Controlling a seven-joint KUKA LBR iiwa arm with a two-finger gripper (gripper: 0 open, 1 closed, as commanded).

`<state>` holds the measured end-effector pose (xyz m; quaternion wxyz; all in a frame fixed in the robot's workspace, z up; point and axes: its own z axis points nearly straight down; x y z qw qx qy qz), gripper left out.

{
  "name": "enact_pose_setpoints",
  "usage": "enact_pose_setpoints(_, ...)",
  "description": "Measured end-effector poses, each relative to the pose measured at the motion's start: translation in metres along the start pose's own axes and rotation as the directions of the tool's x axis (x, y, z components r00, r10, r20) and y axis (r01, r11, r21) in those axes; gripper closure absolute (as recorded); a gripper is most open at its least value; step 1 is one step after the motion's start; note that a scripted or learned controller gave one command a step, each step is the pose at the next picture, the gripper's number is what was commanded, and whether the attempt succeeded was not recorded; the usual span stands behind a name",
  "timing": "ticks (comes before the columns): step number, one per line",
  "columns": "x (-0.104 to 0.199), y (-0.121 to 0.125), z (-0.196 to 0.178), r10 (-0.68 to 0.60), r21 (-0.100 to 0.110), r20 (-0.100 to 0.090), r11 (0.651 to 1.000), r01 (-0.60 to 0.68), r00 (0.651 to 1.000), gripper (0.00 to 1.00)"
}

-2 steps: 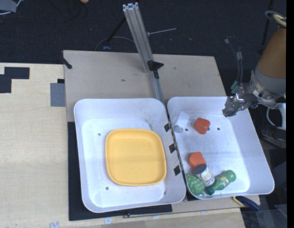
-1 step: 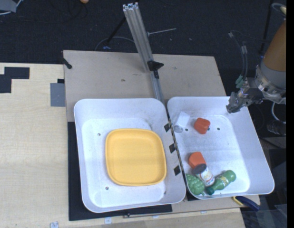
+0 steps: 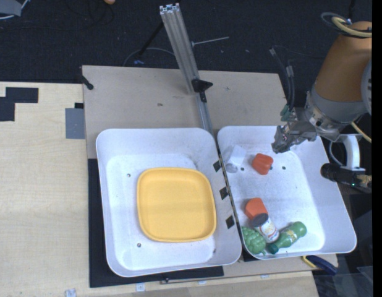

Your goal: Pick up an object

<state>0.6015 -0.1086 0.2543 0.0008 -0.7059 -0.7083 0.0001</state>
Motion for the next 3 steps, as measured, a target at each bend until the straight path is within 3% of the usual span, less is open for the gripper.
enact_pose_setpoints(3, 0.153, -0.016, -0.003, 0.0, -0.001, 0.0, 1.0, 0.0, 1.0, 1.0)
